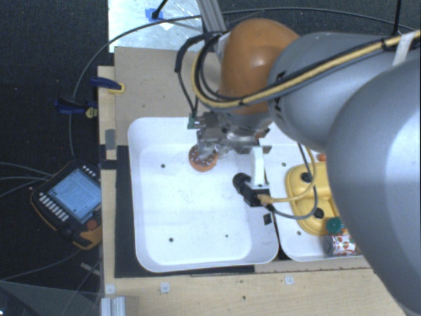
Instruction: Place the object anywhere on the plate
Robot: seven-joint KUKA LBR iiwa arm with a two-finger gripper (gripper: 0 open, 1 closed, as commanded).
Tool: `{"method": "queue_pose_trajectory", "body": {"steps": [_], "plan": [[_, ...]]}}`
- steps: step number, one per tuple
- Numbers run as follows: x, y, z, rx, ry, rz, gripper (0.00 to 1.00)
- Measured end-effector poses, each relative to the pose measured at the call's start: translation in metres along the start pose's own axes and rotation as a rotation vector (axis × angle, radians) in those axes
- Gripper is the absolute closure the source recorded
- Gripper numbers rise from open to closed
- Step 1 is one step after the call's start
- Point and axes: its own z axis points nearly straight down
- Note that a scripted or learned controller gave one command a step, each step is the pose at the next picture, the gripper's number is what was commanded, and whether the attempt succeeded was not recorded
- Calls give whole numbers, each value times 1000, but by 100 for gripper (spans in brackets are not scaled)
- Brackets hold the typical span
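Gripper (209, 143), grip state unclear, sits directly above a small brown round object (202, 159); probably light and rigid, best pinched across its rim

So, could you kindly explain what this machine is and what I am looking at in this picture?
This is a robot arm, grey with an orange band, seen from a single camera fixed above the bench and looking down at a slant. The arm reaches in from the right and covers much of the view. Its gripper sits low over the left white bin, right above a small brown round object; I cannot tell whether it is held. The right white bin holds a yellow object, possibly the plate, and a small patterned item. The handheld control pad lies left of the bench.
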Motion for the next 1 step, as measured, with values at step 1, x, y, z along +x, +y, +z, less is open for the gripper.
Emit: {"method": "queue_pose_trajectory", "body": {"steps": [1], "plan": [[-4,1,0,0,-2,6,0]]}}
